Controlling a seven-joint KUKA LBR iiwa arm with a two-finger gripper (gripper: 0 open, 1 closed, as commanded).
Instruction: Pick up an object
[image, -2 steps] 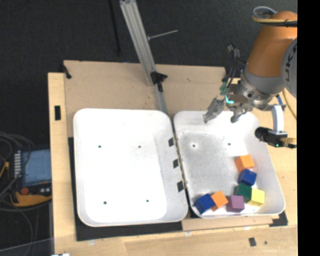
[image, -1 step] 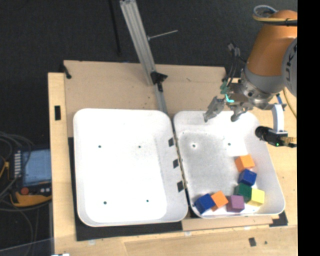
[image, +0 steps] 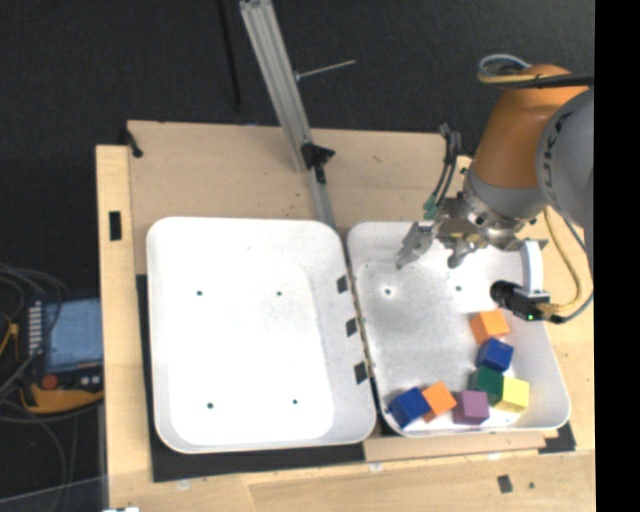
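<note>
The gripper (image: 436, 246) hangs over the upper part of the right bin (image: 420, 320), its two fingers spread apart with nothing between them. One finger (image: 411, 248) slants down to the left, the other (image: 460, 250) sits just to its right, and both point at bare white floor. Above them the grey wrist rises into the orange band (image: 520, 125) of the arm, which reaches in from the right side.

The things to pick lie well apart from the fingers, bunched along the lower right of the same bin. An orange block (image: 489, 325) sits nearest the arm, with a blue block (image: 495, 354) just below it, then a green block (image: 488, 381) and a yellow block (image: 515, 392). Along the bottom wall lie a purple block (image: 471, 406), a second orange block (image: 438, 398) and a second blue block (image: 408, 405). They look pushed into the corner, touching or nearly touching, which I judge will make a clean grasp harder: the fingers need room on both sides of a block, and neighbours and the bin wall crowd most of them. The upper orange block seems the most exposed.

The left bin (image: 245, 330) lies alongside on the bench. A metal pole (image: 285, 95) slants up from between the bins, clear of the blocks. A small black fitting (image: 515, 297) on a cable hangs by the arm, close above the upper orange block, and could get in the way of a descent there
</note>
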